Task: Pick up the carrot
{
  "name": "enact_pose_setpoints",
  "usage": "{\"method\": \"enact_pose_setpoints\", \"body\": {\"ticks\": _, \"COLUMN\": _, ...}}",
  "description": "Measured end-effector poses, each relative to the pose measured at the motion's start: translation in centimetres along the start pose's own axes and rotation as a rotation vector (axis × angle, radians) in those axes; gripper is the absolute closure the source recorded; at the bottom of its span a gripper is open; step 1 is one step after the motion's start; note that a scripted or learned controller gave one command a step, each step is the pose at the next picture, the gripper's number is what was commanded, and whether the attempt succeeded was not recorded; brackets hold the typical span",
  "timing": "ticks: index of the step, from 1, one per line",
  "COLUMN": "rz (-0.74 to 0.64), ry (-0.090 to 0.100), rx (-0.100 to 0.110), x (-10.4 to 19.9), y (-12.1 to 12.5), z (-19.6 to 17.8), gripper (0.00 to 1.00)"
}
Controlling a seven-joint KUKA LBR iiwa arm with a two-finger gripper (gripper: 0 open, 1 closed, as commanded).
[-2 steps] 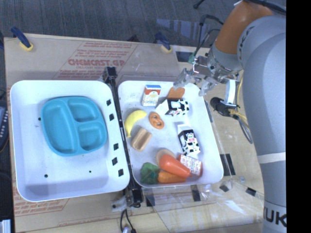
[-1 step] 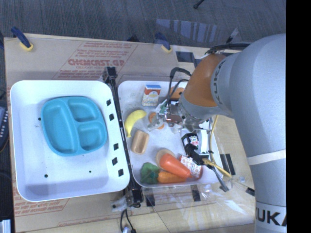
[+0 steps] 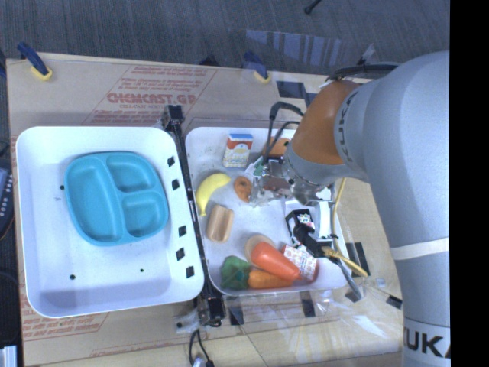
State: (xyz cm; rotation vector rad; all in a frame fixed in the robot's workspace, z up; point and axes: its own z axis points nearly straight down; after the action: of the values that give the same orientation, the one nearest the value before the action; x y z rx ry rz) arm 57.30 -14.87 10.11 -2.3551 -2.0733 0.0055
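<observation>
Carrot [image 3: 273, 260] sits in the right bin's [image 3: 330, 280] near corner, touching the green pepper [image 3: 234, 272] — gripper [image 3: 269, 180] hovers farther back by the banana [image 3: 212, 189] and milk carton [image 3: 238, 149], though honestly can't tell whether it's open or gripping anything.

The carrot [image 3: 273, 260] is lying low and just right of centre in the frame, near the bottom edge of the right-hand bin. It's a fat orange-red cone, flat on its side, slanting from upper left down to lower right. I'm seeing its lower flank touching a green piece and a thinner orange one beneath it.
</observation>
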Motion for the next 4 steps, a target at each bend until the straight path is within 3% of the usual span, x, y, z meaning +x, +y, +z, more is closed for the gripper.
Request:
{"method": "enact_pose_setpoints", "body": {"ticks": 1, "rz": -0.295, "ry": -0.005, "rx": -0.012, "x": -4.2, "y": 0.9, "z": -11.4, "gripper": 1.0}}
{"method": "enact_pose_setpoints", "body": {"ticks": 2, "rz": -0.295, "ry": -0.003, "rx": -0.007, "x": -4.1, "y": 0.8, "z": -11.1, "gripper": 0.0}}
{"method": "enact_pose_setpoints", "body": {"ticks": 3, "rz": -0.64, "ry": 0.0, "rx": -0.001, "x": 1.1, "y": -6.6, "z": -9.2, "gripper": 0.0}}
{"method": "enact_pose_setpoints", "body": {"ticks": 4, "rz": -0.67, "ry": 0.001, "rx": 0.004, "x": -1.7, "y": 0.2, "z": 1.0, "gripper": 0.0}}
